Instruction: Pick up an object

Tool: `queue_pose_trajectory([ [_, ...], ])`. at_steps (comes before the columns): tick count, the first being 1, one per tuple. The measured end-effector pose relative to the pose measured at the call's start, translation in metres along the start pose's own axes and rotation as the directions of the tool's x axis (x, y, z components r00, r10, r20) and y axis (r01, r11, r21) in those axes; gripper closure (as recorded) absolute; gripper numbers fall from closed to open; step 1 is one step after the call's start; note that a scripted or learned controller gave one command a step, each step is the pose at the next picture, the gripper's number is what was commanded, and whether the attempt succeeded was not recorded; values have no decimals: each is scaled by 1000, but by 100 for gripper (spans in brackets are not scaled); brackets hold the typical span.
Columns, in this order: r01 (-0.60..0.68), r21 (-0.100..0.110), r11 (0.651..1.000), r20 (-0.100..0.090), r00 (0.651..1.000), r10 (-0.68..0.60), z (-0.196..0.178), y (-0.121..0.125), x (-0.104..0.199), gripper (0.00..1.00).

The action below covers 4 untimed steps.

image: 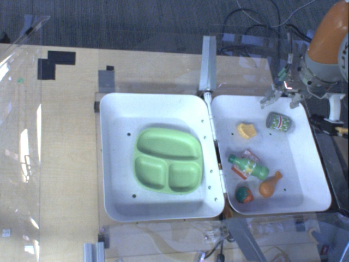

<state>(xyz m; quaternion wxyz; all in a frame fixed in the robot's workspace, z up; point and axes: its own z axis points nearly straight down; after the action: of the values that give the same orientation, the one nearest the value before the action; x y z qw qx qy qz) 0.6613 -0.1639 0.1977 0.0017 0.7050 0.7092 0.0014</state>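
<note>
The jaws (284, 98) hang spread and empty over the right bin's (313, 146) far edge, just above a can (278, 122). Nearer lie a yellow piece (246, 130), bottle (248, 166), drumstick (270, 184) and ball (243, 194). A green tray (168, 160) sits in the left bin (112, 162).

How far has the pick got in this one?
Done: nothing lifted. The two-finger gripper hangs open at the right white bin's far rim, near the small grey-green can. In hand: nothing. Left: descend, close on one object, lift.
</note>
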Motion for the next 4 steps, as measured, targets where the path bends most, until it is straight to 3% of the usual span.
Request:
queue_pose_trajectory([
  [1, 4, -33, 999, 13, 1000, -4, 80, -20, -35, 0],
  [2, 43, -43, 998, 16, 999, -43, 87, -14, -43, 0],
  [3, 149, -7, 989, 4, 989, -149, 108, -8, -39, 0],
  [4, 252, -4, 968, 3, 968, -252, 109, -80, -42, 0],
])
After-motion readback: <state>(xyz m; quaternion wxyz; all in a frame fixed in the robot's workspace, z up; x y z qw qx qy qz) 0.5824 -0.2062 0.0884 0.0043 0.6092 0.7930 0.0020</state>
